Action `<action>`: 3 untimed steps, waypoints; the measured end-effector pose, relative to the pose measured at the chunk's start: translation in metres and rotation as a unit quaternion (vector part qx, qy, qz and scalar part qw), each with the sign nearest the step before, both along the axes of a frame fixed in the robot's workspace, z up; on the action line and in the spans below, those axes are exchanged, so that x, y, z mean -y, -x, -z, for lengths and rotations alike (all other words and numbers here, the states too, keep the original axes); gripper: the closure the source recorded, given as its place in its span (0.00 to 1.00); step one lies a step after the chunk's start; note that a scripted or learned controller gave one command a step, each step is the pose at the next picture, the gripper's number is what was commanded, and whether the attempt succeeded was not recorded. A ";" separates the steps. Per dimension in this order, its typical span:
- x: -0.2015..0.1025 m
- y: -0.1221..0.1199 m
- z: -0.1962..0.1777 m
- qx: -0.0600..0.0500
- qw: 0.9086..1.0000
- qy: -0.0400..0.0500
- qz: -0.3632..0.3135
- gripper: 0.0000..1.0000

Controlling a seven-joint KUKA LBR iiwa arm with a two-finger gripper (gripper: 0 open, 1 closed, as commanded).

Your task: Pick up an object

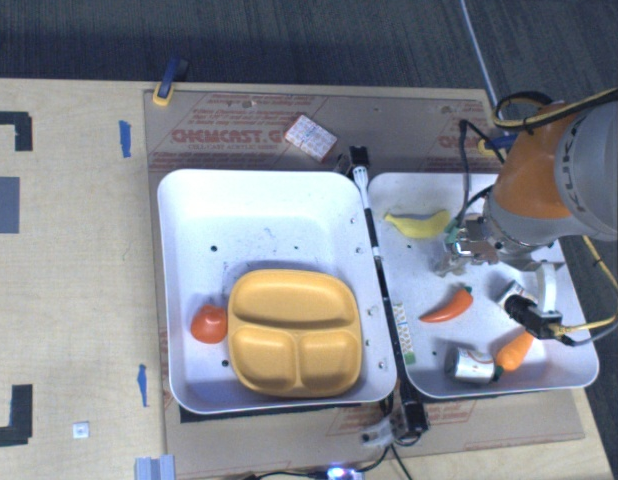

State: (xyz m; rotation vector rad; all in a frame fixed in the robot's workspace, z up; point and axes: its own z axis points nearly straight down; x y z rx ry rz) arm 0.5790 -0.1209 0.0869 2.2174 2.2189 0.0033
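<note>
The claw (467,251) hangs low in the right bin (429,368), just above the red pepper (447,307); its opening is hard to judge, and nothing seems held. The banana (419,224) lies beyond the pepper, the carrot (515,350) and a metal can (471,366) nearer the bin's front wall.

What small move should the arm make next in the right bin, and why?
Probably lower the pincer and shift it slightly toward the red pepper. The pepper lies apart from the banana and the carrot, so it looks easiest to grasp.
</note>
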 end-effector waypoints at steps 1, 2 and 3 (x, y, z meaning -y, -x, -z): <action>0.000 0.000 0.001 -0.001 1.000 -0.001 0.000 0.00; -0.021 0.064 0.001 -0.001 1.000 -0.001 0.001 0.00; -0.021 0.062 -0.009 0.001 1.000 -0.001 0.001 1.00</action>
